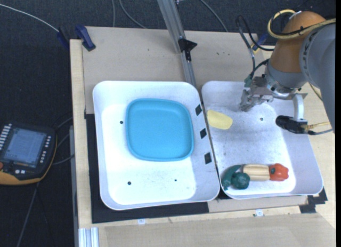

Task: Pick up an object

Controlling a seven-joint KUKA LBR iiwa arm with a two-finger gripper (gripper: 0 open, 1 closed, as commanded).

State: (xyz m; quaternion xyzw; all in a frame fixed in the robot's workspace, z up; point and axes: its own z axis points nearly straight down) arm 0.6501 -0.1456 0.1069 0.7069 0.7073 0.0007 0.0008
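Observation:
My gripper hangs over the far part of the right bin, its fingertips close above the bin floor with nothing seen between them. A pale yellow piece lies to its left near the bin's left wall. Along the near edge of the same bin rest a dark green object, a tan roll-shaped object and a red tomato-like object, side by side. The gripper is well apart from all of them.
The left bin holds a blue square plate. A metal pole slants up from between the bins. A black part of the arm juts over the right bin. A teach pendant lies off the bench at left.

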